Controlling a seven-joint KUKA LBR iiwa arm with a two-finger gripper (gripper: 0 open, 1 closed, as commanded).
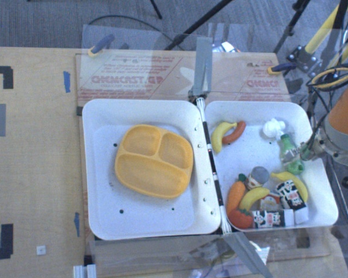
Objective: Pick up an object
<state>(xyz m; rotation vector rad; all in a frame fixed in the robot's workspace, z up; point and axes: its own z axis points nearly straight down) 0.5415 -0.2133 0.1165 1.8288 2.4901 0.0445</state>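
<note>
Tool above toy-crowded right bin; yellow plate in left bin.

One fixed overhead camera, slanted down on both bins, moderately distant.

Green-capped clear bottle lying tilted by right bin's far right wall (white cap-like piece just above).
</note>
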